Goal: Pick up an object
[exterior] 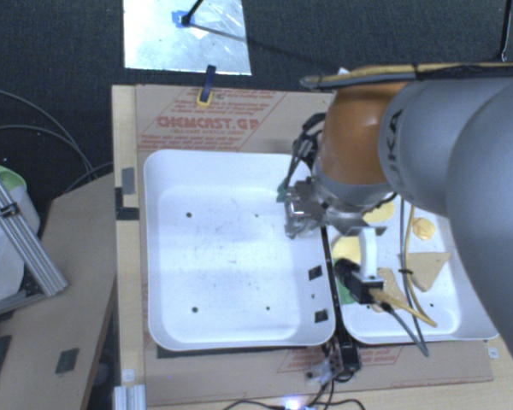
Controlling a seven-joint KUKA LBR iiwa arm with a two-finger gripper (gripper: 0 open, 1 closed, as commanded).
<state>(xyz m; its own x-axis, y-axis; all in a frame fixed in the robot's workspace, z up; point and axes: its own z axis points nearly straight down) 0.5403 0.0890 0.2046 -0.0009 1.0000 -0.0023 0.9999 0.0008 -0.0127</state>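
My gripper (296,219) hangs over the right edge of the left bin (214,254), close to the divide between the two bins. The grey arm with its orange band (359,139) covers much of the right bin (462,319). In that right bin lie a tan triangular piece (429,267), a small yellow round piece (423,227), a pale yellow piece (346,248) and a green thing (349,292) near the bin's left wall. A small green bit (283,196) shows beside the gripper.
Both bins rest on a cardboard sheet (209,114). A shiny square plate (186,22) lies beyond it on the dark floor. Metal rails (17,229) stand at the left.
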